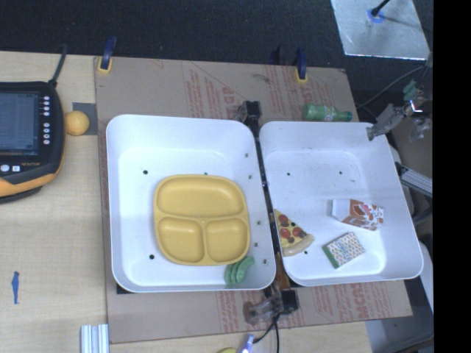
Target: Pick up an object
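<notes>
Left bin (121, 197): we find divided tray (200, 218) at centre, small item (239, 271) just below tray's lower right corner. Right bin (383, 267): pizza slice (291, 234) at lower left edge, two packets (358, 212) (344, 248) right of it. Bottle (327, 112) above right bin; handheld pendant (26, 142) at frame's left edge.

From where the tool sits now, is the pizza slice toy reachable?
Probably yes. The tool sits at the right bin's far right corner, and the pizza slice lies uncovered against that bin's left wall; that wall may crowd the fingers.

Red print on the cardboard sheet (221, 90) is too blurred to read.
</notes>
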`<state>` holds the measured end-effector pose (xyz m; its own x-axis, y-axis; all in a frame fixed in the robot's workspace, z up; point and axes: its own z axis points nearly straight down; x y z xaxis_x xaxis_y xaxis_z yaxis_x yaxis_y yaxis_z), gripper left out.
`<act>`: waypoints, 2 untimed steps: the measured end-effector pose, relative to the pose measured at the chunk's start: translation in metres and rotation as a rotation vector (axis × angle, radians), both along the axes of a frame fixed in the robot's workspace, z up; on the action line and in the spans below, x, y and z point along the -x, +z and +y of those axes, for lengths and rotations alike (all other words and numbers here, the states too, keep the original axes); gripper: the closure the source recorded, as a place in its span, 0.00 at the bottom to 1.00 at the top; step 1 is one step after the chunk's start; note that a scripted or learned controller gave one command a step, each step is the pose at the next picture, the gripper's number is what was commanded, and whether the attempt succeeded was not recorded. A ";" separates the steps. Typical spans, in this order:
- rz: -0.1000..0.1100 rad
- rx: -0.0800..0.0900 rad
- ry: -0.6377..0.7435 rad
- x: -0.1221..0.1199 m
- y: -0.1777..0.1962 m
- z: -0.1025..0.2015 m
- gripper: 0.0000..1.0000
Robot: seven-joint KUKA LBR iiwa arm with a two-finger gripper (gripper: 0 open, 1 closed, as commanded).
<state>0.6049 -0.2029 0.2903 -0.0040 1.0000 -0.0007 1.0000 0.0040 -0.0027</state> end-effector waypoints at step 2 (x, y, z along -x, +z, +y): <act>0.001 0.000 0.001 0.057 -0.171 -0.009 0.00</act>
<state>0.5478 -0.2116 0.1191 -0.0052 1.0000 -0.0003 1.0000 0.0052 -0.0041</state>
